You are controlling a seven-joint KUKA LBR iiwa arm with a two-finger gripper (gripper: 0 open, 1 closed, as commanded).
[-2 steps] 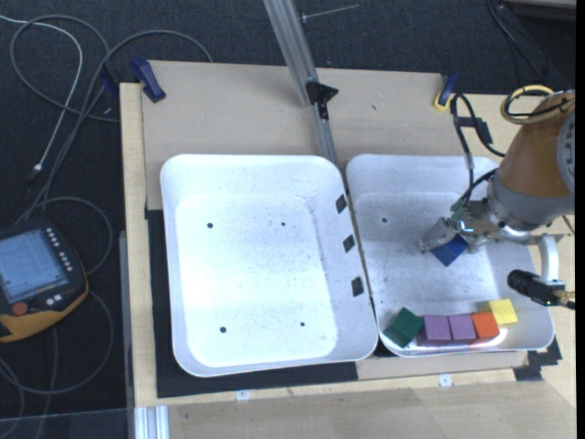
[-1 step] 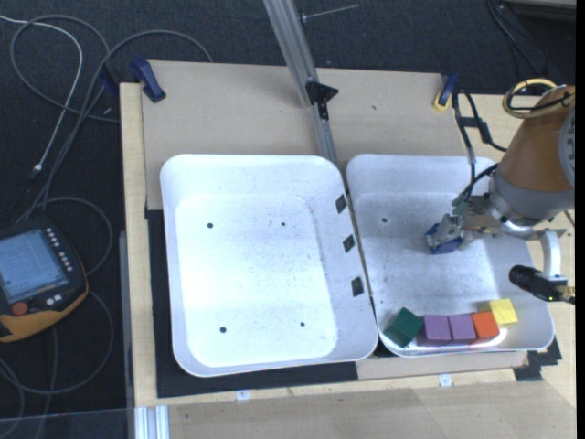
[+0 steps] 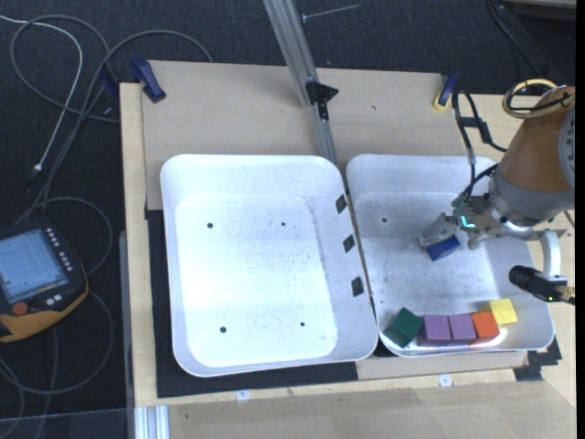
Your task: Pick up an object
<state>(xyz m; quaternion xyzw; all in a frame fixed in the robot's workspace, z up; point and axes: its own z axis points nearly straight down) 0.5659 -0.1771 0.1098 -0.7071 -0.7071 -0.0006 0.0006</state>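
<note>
My gripper [image 3: 441,238] hangs over the middle of the right bin [image 3: 402,186], reaching in from the right below the orange-banded wrist. A small blue block [image 3: 444,248] sits right at its tip, touching or just under it; I cannot tell whether it is gripped or resting on the bin floor. Along the right bin's front wall a row of blocks lies side by side: green [image 3: 403,326], purple [image 3: 438,328], a second purple [image 3: 462,327], orange [image 3: 485,323] and yellow [image 3: 503,312].
The left bin [image 3: 183,181] stands beside the right one, with black clips along their shared wall. A metal pole [image 3: 292,35] slants in from the top. Cables and a handheld pendant [image 3: 32,273] lie left of the bench.
</note>
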